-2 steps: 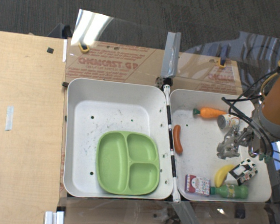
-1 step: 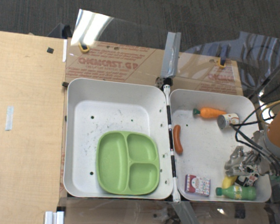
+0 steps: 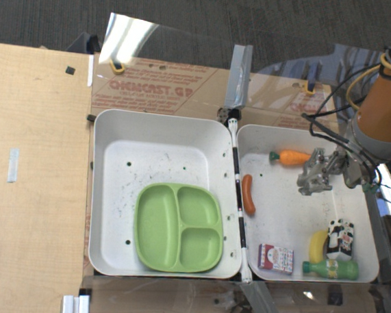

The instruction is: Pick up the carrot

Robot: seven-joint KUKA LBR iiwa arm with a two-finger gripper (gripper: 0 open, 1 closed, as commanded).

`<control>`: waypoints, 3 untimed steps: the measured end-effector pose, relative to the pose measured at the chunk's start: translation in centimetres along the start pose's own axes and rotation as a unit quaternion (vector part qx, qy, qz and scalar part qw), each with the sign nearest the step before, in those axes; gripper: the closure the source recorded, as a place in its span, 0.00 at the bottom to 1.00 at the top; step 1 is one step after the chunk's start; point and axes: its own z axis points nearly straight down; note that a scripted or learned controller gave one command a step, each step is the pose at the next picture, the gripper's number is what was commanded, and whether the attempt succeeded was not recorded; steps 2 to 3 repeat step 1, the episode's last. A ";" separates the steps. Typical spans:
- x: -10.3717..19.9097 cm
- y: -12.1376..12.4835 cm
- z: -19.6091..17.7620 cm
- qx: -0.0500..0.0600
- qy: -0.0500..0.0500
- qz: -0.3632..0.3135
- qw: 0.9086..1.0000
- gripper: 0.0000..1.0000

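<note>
plate [image 3: 178, 228] in left bin [image 3: 104, 178] | carrot [image 3: 292, 157] at right bin [image 3: 272, 215] back, tool [image 3: 313, 181] just right

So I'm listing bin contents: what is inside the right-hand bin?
The right bin holds a carrot, a sausage, a small red box, a banana, a green bottle and a cow toy. The end effector covers part of the floor.

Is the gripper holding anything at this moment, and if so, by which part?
Nothing is held. The gripper hangs just right of the carrot, which lies on the right bin floor.
</note>
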 end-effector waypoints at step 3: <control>8.0 -5.3 -0.4 -0.001 0.002 -0.101 0.995 1.00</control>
